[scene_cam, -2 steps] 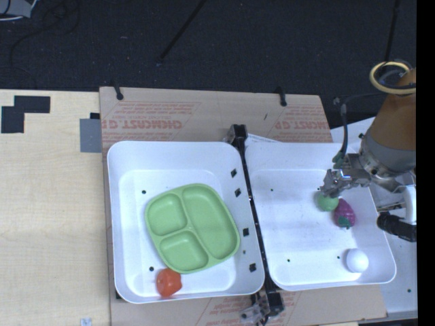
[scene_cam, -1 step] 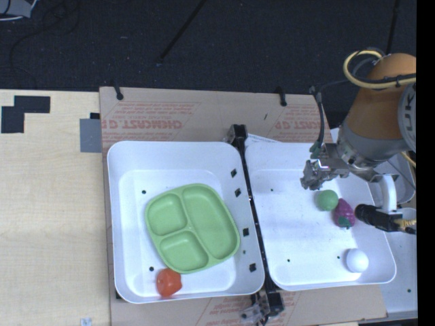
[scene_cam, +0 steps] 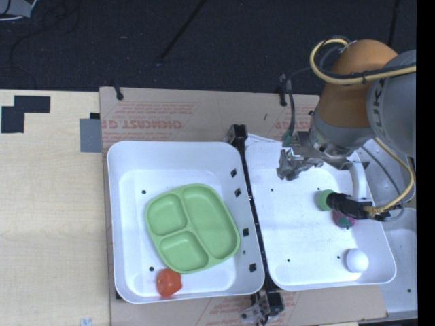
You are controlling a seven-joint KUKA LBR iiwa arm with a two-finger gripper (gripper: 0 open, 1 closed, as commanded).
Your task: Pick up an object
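**Robot gripper above the right bin**

The grey arm's gripper (scene_cam: 291, 165) hangs over the upper left of the right white bin (scene_cam: 299, 277). I cannot tell whether its jaws are open, and nothing shows between them. A small white ball (scene_cam: 355, 260) lies in that bin's lower right corner. The left white bin (scene_cam: 129, 250) holds a green three-compartment plastic plate (scene_cam: 192, 227) and a small orange-red lump (scene_cam: 168, 282).

The arm (scene_cam: 401, 104) is smooth matt grey, a broad rounded shell; at its ten o'clock side swells a glossy orange band (scene_cam: 350, 90), dome-shaped, brighter at the crown and duller lower down; a yellow cable (scene_cam: 317, 51) curves in a loop over the band's eleven o'clock edge; at the band's seven o'clock a grey collar (scene_cam: 333, 145) narrows to the tool (scene_cam: 292, 165), a small boxy cluster of dull silver metal with dark recesses.
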